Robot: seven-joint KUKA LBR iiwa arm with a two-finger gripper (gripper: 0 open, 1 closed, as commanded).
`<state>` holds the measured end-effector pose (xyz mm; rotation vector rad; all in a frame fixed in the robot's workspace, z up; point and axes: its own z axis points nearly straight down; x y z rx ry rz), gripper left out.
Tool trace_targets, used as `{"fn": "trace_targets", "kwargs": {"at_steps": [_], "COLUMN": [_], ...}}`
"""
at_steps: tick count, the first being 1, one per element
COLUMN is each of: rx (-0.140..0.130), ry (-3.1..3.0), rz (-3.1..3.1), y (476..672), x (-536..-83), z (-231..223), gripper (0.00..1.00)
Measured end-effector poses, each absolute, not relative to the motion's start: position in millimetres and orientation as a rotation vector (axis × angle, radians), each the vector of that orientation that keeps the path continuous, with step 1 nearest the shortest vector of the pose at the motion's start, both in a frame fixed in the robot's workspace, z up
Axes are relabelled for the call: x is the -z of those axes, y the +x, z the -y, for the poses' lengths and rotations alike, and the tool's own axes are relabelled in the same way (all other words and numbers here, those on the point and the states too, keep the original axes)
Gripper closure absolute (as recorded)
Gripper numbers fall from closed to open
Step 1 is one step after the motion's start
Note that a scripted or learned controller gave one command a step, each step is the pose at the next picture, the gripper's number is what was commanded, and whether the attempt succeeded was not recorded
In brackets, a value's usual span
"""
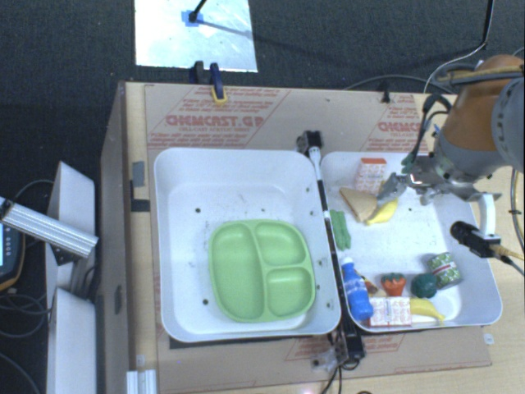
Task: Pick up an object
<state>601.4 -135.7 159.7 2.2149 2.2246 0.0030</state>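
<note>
- The banana [382, 213] nearest the gripper [392, 189] lay in the right bin [480, 302], toward that bin's 11 o'clock corner, touching a tan wedge [354, 201] at its 9 o'clock side.
- It looked like a small plastic toy: light, stiff, smooth and curved, so I judged it likely to slip or roll out of a pinch.
- The best hold seemed to be across its thick middle, fingers either side of the curve, not at the tapered ends.
- The wedge pressed against it could block 1 finger or get dragged along.
- The gripper hung just above the banana at its 1 o'clock; I could not tell how wide it stood, and nothing was visibly held.
- An orange-and-white box [372, 171] stood at the banana's 11 o'clock, near but apart.
- A green piece [340, 229] lay by the bin's left wall at 8 o'clock.
- A blue bottle [356, 290], a tomato [394, 285], a 2nd banana [426, 309] and a green can [444, 270] sat well apart toward 6 o'clock.
- The left bin [176, 179] held a green tray [262, 269].
</note>
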Motion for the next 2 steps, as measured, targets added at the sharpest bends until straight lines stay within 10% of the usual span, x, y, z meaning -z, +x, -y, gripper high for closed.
{"fn": "trace_targets", "kwargs": {"at_steps": [1, 2], "rx": [-0.007, -0.016], "ry": [2.211, 2.202], "rz": [-2.224, -2.223], "y": [630.2, 632.7], "x": [-96, -108], "z": [146, 145], "gripper": [0.0, 1.0]}}
